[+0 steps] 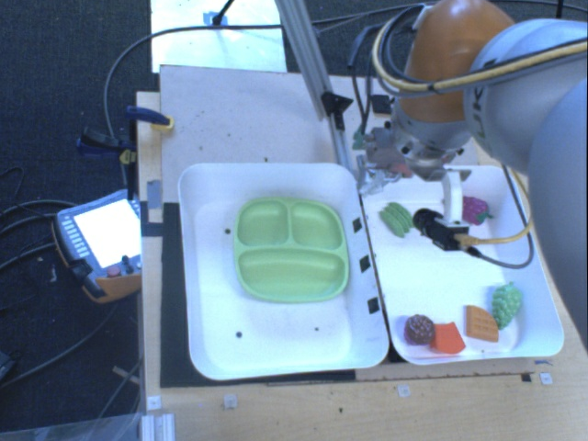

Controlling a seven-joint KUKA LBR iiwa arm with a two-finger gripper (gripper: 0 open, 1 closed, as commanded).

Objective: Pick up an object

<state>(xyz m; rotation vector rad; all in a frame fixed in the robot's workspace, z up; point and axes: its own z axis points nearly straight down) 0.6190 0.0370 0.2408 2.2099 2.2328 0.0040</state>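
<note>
Two shallow white bins side by side; left bin holding a green divided plate, sections bare; right bin holding small toy foods: a green ridged piece near the divider, a purple grape-like piece by the far right, a brown round piece, an orange-red wedge, an orange cracker-like piece, a pale green cluster along the near edge. Gripper low over the divider's far end, beside the green ridged piece; finger state unclear, possibly blurred; nothing visibly gripped.
</note>
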